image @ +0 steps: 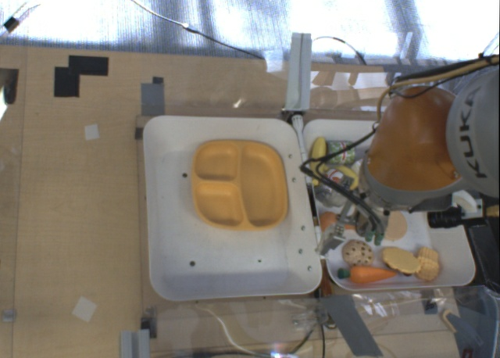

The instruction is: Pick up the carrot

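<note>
The carrot (373, 274), orange with a small green end, lies flat along the front wall of the right bin (461, 274). My gripper (351, 233) hangs over the left half of that bin, just behind the carrot and a little to its left. Its fingers stand apart and nothing is between them, so it is open. A speckled round cookie (356, 252) sits between the gripper and the carrot. The arm's orange band (410, 141) covers the back of this bin.
A yellow divided plate (238, 183) rests in the left bin (168, 270). The right bin also holds a banana (319, 148), a green packet (341, 148), a pale disc (397, 227), a toast piece (401, 259), a waffle (428, 263) and a small orange item (327, 220).
</note>
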Controlling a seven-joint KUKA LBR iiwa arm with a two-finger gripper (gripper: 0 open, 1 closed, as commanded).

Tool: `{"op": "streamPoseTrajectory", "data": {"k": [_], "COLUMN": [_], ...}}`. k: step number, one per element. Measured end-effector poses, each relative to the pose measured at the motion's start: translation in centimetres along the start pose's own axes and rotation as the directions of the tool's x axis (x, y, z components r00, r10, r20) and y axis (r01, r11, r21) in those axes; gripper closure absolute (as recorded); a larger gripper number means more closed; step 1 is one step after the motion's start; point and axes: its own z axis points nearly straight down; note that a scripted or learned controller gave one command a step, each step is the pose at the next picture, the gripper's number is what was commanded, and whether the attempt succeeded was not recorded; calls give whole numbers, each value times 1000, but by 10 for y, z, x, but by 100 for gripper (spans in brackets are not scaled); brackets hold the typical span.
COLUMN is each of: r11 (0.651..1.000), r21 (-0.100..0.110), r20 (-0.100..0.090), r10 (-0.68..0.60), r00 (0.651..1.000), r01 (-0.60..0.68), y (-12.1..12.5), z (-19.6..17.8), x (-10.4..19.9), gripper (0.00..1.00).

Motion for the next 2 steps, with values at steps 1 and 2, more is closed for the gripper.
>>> {"op": "streamPoseTrajectory", "data": {"k": [1, 2], "r11": [982, 944], "r21": [0, 2], "r20": [2, 19], "r10": [-188, -329], "r00": [982, 944], "r01": [188, 329], "y": [23, -11], "z": [2, -174], "x": [8, -6], "gripper": [0, 0]}}
